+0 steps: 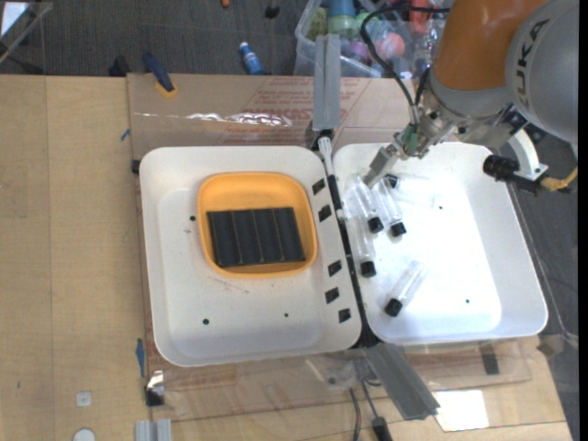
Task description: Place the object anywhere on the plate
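An orange plate (213, 194) lies in the left bin (175, 329), and a black ridged block (255, 237) rests flat on it. Several clear tubes with black caps (375, 208) lie clustered at the upper left of the right bin (514, 283). One more tube (403, 291) lies apart near that bin's middle. My gripper (375, 173) slants down from the upper right, its tip just above the back end of the tube cluster. Whether it touches a tube is unclear.
Black clips (333, 267) line the ridge where the two bins meet. A grey bar (324, 85) stands behind the bins. A clear box of colourful items (363, 12) sits beyond the bench. The arm's orange band (482, 26) hangs over the right bin's back edge.
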Robot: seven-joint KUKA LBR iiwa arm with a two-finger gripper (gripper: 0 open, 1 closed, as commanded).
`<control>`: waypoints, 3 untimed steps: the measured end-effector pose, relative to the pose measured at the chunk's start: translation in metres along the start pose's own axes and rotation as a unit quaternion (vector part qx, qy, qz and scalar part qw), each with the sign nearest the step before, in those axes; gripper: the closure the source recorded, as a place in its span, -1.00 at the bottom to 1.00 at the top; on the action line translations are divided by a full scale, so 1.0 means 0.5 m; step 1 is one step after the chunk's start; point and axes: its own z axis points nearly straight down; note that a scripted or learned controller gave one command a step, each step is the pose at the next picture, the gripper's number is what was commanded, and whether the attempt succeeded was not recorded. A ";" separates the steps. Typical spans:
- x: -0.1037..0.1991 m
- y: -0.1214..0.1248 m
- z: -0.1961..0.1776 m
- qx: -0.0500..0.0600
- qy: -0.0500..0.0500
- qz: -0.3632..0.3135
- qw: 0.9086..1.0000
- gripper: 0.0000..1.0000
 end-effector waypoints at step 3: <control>-0.184 -0.160 -0.286 -0.002 -0.004 -0.309 0.951 1.00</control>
